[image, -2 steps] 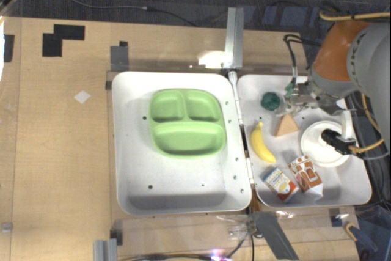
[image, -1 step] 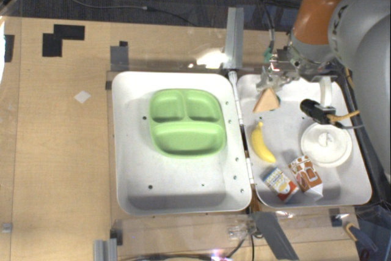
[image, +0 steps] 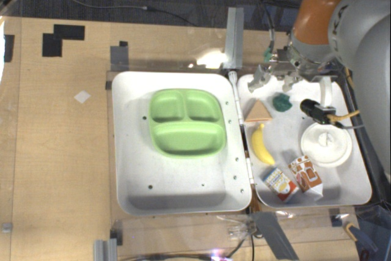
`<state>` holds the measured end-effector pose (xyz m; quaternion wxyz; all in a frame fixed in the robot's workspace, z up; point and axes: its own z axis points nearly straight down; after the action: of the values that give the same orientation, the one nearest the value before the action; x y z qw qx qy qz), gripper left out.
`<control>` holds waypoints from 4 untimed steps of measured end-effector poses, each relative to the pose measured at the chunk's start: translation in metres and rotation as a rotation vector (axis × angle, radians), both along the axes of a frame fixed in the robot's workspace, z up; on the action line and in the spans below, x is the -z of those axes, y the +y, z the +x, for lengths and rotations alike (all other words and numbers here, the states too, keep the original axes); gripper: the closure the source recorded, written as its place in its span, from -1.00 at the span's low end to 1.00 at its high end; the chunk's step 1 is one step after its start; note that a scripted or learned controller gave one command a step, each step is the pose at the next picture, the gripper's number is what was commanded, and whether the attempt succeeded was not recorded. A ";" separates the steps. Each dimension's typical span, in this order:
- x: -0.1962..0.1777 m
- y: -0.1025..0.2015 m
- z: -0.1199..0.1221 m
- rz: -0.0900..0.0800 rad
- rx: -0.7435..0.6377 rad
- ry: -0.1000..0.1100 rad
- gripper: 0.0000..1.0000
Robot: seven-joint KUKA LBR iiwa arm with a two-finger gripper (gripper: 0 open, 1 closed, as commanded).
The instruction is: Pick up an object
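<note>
Just below the gripper [image: 276, 73], in the right bin [image: 360, 189], lies a small dark-green object [image: 281, 102], the nearest candidate for picking. A tan wedge [image: 258, 110] sits below and to the gripper's left, with a banana [image: 262, 144] further down, then two small cartons [image: 292, 178]; a white lid [image: 326, 143] lies off to the lower right. Whether the gripper is parted or closed I cannot tell; nothing appears held. Judging by this, the approach step is in hand; next calls for descending squarely over the green object.
</note>
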<state>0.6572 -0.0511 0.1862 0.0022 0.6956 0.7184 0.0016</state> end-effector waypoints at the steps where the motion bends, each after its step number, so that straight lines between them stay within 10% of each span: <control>1: 0.081 -0.037 -0.016 -0.001 -0.174 -0.007 -1.00; 3: 0.091 -0.054 -0.149 -0.004 -0.157 -0.024 -1.00; 4: 0.091 -0.078 -0.114 -0.004 -0.224 -0.019 -1.00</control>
<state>0.5434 -0.1293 0.0953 0.0102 0.6109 0.7916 0.0071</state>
